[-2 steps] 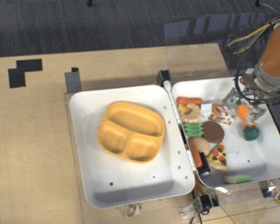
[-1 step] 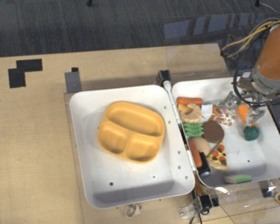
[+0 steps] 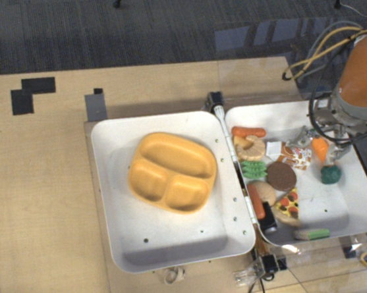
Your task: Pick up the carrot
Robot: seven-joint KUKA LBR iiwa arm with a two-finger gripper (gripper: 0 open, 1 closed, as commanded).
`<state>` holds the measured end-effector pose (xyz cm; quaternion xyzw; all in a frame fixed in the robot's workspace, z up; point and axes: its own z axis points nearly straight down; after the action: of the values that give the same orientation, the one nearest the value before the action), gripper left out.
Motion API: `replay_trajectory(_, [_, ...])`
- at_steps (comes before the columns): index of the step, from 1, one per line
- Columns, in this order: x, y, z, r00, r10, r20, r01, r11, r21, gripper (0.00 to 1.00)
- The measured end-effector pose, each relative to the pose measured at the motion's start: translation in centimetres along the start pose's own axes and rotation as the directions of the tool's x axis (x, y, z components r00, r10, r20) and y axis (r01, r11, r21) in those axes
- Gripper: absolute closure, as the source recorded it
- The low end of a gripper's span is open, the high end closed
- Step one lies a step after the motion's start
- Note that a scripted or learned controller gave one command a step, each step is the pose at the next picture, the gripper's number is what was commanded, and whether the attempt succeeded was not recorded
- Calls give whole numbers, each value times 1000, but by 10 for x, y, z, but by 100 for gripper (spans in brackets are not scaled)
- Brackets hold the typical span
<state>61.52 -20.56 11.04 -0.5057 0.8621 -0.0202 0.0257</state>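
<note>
Wooden tabletop [image 3: 45, 212] carries two white bins; the left bin [image 3: 126, 249] holds a yellow divided tray [image 3: 172, 172]. Nearest in the right bin [image 3: 358, 217] lies a green stick [image 3: 312, 233], then a pizza slice [image 3: 286, 205], a brown disc [image 3: 281, 175] and a green ball [image 3: 331, 174]. The carrot [image 3: 320, 149], just above the ball, looks light, rigid and smooth; grasp its orange body crosswise. The gripper [image 3: 331, 132] hangs beside it, jaw state indeterminable. A sausage [image 3: 249, 132] lies farthest.

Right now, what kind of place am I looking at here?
Most likely a robotics lab test bench: a cabled robot arm reaches over two white bins, one holding a yellow divided tray, the other toy food including a carrot.
</note>
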Motion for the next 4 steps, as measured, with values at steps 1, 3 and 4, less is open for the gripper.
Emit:
replay_trajectory(1, [-1,-2,0,990,-140,-1,140,990,-1,0])
replay_trajectory(3, [6,15,-2,919,-394,1,394,919,1,0])
replay_trajectory(4, [12,23,-2,878,-479,1,479,878,2,0])
